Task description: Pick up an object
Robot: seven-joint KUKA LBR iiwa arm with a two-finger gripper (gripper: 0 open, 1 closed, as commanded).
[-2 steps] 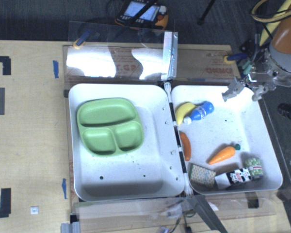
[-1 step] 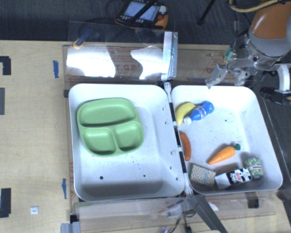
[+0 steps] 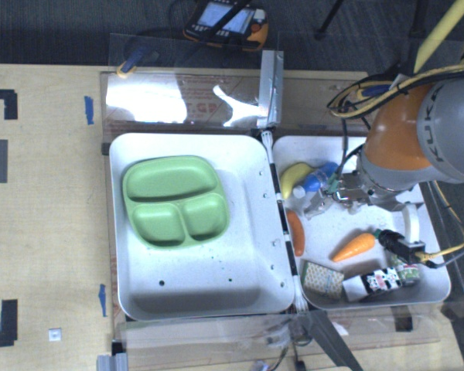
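Note:
My gripper (image 3: 322,197) hangs low in the right bin (image 3: 437,284), near its back left corner. Just behind it lie a yellow banana-shaped toy (image 3: 293,176) and a small blue object (image 3: 319,179), close to or touching the gripper. An orange carrot (image 3: 353,246) lies in the middle of the bin, in front of the gripper and apart from it. A red-orange oblong piece (image 3: 295,233) rests along the bin's left wall. At the front are a speckled grey pouch (image 3: 324,279) and a small black-and-white box (image 3: 382,280).
The left bin (image 3: 240,284) holds a green divided tray (image 3: 176,199) in its back left part. A metal divider (image 3: 270,91) stands behind the wall between the bins. The arm's orange band (image 3: 394,137) covers the right bin's back right.

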